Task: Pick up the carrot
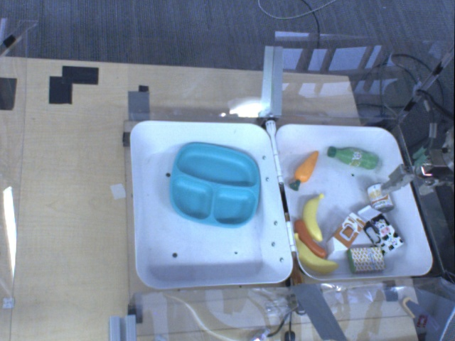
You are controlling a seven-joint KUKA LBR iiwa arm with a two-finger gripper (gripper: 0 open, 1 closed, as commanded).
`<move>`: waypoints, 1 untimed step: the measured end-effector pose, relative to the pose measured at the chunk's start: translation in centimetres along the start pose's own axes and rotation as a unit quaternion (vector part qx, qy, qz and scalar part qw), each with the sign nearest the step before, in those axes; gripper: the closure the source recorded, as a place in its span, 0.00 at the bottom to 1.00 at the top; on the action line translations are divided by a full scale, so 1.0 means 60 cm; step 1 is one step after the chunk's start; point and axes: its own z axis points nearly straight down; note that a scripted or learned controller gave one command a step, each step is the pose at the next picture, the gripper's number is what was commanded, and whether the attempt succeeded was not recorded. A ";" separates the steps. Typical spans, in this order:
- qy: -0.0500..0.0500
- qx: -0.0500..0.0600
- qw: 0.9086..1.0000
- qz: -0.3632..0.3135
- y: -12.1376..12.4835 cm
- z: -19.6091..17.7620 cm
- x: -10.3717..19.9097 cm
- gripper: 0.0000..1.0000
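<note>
Carrot (307, 167) lies tilted in upper-left of right bin (409, 160), near the divider, w/ a green bottle (353, 157) to its right & a banana (312, 217) below. Left bin (146, 190) holds a blue tray (213, 183). Gripper (409, 175) sits at right bin's right rim, well apart from carrot, just above a small can (379, 197); can't tell how it's set.

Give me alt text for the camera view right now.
An orange carrot lies untouched in the right bin, with a green bottle, two bananas, a small can and small cartons, while the gripper sits at that bin's right edge. The left bin holds a blue divided plate.
</note>
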 end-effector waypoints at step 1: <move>0.000 -0.001 0.996 -0.088 0.015 0.076 0.106 0.00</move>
